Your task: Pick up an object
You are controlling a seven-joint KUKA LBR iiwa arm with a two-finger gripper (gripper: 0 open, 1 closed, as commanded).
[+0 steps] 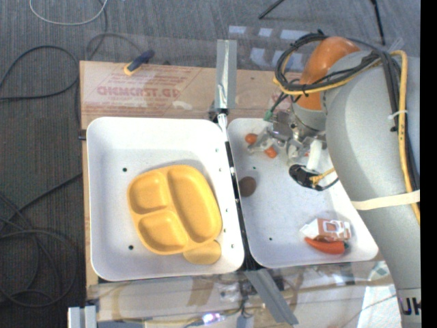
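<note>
My gripper (273, 137) hangs low over the far end of the right bin (287, 241), near a small orange piece (252, 139). Whether it is spread or pinching, I cannot tell. A brown disc (247, 185) lies nearer, by the bin's left wall, unobstructed

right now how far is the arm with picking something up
Done: the grey arm's two-finger gripper is over the far end of the right white bin. In hand: nothing visibly lifted; whether it grips anything cannot be told. Left: the grasp and lift. The brown round object and the orange-and-white packet lie in that bin, and the yellow divided plastic tray sits in the left white bin.
</note>
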